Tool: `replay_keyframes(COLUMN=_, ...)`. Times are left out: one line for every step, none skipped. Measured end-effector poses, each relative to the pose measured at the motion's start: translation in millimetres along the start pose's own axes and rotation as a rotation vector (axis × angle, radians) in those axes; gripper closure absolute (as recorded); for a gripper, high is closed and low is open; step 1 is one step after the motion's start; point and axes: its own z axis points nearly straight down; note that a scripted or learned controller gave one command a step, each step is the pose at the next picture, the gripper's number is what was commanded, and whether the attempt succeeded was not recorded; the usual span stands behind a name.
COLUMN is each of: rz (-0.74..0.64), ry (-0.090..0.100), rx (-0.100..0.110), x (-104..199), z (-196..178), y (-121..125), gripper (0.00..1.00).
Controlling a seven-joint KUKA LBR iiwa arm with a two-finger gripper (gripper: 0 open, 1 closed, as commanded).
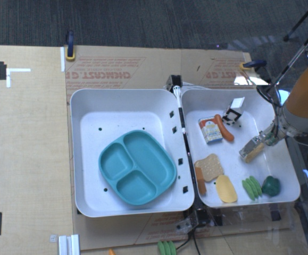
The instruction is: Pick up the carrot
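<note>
Left bin (84,142): holds a teal divided plate (138,166) lying flat, corner-on, away from the work.
Right bin (289,169): holds all the small food items, so the picking happens here.
Arm (305,97): reaches in from the right, wrist slanted down toward the right bin's middle.
Gripper (251,151): low, just above the bin floor; I cannot tell its state and see nothing held.
Bread slice (210,167): flat, touching a yellow piece (226,189) below it.
Carrot (225,128): orange, lying beside a small carton (211,130), near but apart from the gripper, up-left of it.
Next move: judged, a shift up-left over the carrot.
</note>
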Motion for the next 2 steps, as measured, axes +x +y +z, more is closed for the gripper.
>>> replay_keyframes(rz=0.006, ry=-0.003, rx=-0.003, x=-1, z=-9, y=1, gripper=1.0)
replay_keyframes(rz=0.158, ry=-0.003, rx=-0.001, x=54, z=-45, y=34, gripper=1.0)
